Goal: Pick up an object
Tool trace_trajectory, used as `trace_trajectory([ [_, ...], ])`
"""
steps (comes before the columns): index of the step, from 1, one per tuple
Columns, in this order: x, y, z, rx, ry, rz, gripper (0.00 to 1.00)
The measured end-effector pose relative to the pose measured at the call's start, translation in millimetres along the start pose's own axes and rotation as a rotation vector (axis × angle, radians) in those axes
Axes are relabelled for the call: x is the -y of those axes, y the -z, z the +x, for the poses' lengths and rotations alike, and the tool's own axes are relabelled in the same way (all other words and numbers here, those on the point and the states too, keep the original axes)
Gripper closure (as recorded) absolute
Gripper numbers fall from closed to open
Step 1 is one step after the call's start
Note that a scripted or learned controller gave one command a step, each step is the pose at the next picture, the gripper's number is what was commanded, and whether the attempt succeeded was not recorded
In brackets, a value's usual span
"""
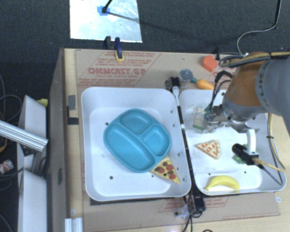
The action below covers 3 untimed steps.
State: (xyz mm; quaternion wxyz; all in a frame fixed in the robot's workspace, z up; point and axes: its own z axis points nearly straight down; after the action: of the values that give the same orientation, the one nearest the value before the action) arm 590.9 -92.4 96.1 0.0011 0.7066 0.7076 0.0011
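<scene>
In the right bin (266,180), a triangular pizza slice (210,149) lies near the middle and a yellow banana (222,182) lies by the front wall. My gripper (206,120) is low over the back left part of this bin, just behind the pizza slice and apart from it. The grey arm comes in from the right. A pale dotted thing (198,118) sits at the gripper's left side; whether it is held is unclear. The left bin (94,129) holds a blue divided plate (137,139) and a second pizza slice (166,169) at the plate's front right edge.
Behind the right bin, on the bench, lie an orange block (209,63), a small carrot (204,84) and a grey-blue round piece (186,75). The wall between the two bins (182,129) runs close to the gripper's left.
</scene>
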Motion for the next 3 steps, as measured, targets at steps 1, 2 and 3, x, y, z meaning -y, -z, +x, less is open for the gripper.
trace_trajectory([
  [1,0.0,-0.1,0.0,0.000,0.000,0.000,0.00],
  [2,51.8,-11.9,-12.2,0.000,0.000,0.003,0.00],
  [3,50.6,-1.2,-11.9,0.000,0.000,0.000,1.00],
])
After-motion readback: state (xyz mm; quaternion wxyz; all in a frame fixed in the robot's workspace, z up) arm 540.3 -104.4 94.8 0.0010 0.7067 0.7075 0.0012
